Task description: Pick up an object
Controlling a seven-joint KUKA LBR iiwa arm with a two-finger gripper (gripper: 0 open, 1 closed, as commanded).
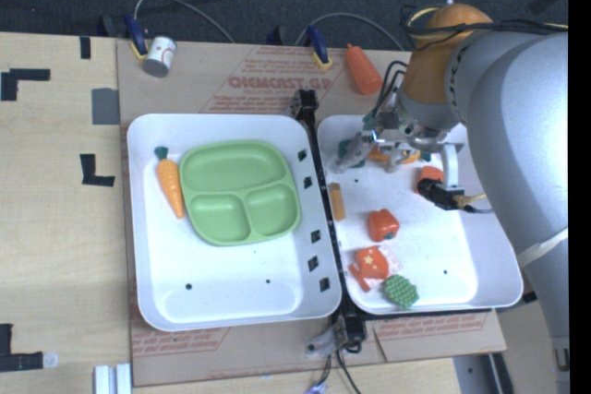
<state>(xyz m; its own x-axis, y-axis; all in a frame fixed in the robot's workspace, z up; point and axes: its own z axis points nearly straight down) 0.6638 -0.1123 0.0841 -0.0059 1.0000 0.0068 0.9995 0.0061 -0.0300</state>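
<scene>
My gripper point(362, 149) is low in the right bin point(480, 277), near its back left corner. A small orange piece point(382, 157) lies right beside it, and an orange-red piece point(430, 173) lies a little to its right. Whether either one is in the gripper cannot be made out. Further forward in this bin lie a red toy pepper point(382, 223), a red-orange toy point(369, 263) and a green knobbly toy point(401, 292). A thin orange stick point(337, 201) lies by the left wall.
The left bin point(148, 281) holds a green divided plate point(240, 192) and a toy carrot point(170, 184) to its left. Behind the right bin, an orange toy carrot point(362, 70) lies on the cardboard. A small silver can point(160, 54) sits at the back left.
</scene>
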